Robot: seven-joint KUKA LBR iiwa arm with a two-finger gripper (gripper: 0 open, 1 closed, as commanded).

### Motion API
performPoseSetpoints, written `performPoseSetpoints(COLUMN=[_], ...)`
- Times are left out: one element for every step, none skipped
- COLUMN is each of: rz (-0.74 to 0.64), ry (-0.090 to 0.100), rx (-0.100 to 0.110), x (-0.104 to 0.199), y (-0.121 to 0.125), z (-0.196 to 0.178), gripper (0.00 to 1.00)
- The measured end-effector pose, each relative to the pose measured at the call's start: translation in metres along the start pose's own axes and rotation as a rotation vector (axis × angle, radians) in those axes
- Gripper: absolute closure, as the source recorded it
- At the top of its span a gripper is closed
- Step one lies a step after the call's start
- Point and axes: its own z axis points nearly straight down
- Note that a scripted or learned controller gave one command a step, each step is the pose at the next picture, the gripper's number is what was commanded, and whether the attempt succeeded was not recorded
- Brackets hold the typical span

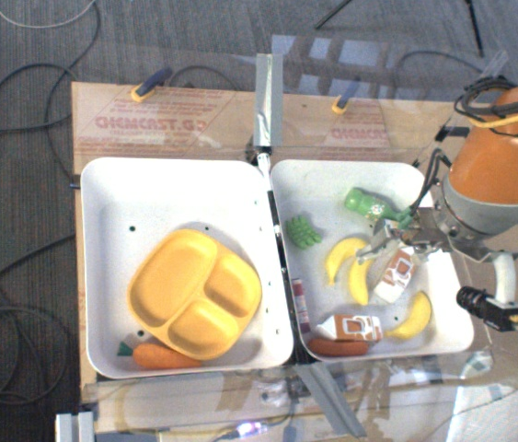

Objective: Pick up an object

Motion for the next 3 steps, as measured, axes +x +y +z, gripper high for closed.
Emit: performPoseSetpoints(rz=[-0.03, -0.028, -0.034], ry=[-0.001, 0.001, -0.004], rx=[-0.002, 0.001, -0.002], x=[0.011, 0.011, 0.061], y=[0.036, 0.035, 0.084], z=[0.119, 0.111, 0.0], gripper=[0.0, 1.0, 1.0])
